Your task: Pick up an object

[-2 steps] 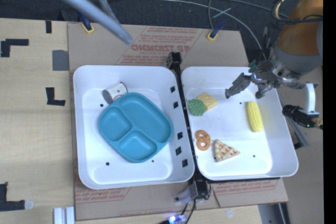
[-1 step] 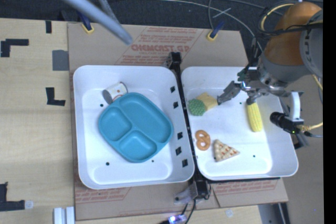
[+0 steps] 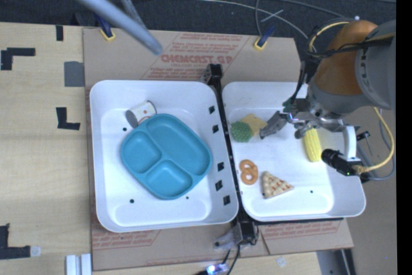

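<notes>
The arm (image 3: 360, 67) runs off the right edge; its wrist hides part of the right bin (image 3: 347, 206).

From my remote station, the only lettering I can find is red print on the flat brown cardboard sheet (image 3: 193, 51) that lies under the two shallow white bins on the desk. It sits at about twelve o'clock from the left white bin (image 3: 103, 138), just past its far rim. The larger line looks like "CHEMCAST GP", though the slant and blur leave me unsure of several letters. Smaller red lines run above and below it, and I cannot read those. More red print shows on the cardboard's near edge, at about six o'clock from the bins, but it is too small to make out.
</notes>
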`<move>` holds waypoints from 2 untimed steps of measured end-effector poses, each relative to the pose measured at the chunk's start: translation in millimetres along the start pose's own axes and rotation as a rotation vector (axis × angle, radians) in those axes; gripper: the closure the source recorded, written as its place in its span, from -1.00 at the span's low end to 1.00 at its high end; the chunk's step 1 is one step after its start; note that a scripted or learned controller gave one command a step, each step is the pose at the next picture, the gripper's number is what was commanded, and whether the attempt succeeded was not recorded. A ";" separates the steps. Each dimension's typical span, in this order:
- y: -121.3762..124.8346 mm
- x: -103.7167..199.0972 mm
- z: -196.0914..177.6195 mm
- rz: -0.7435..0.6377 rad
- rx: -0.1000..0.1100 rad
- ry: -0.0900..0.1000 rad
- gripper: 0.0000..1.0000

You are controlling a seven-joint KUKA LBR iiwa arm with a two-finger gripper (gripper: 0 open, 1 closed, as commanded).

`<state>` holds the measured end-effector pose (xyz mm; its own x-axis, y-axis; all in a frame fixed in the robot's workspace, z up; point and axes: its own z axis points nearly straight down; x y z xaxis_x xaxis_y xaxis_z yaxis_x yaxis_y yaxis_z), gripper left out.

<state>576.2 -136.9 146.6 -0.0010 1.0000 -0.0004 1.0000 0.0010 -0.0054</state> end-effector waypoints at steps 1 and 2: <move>-6.7 -4.7 60.5 0.000 -0.001 -0.001 -1.00; -5.6 -3.8 47.2 -0.003 -0.003 0.000 1.00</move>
<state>570.3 -140.8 99.4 -0.0036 1.0000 -0.0007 1.0000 0.0036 -0.0024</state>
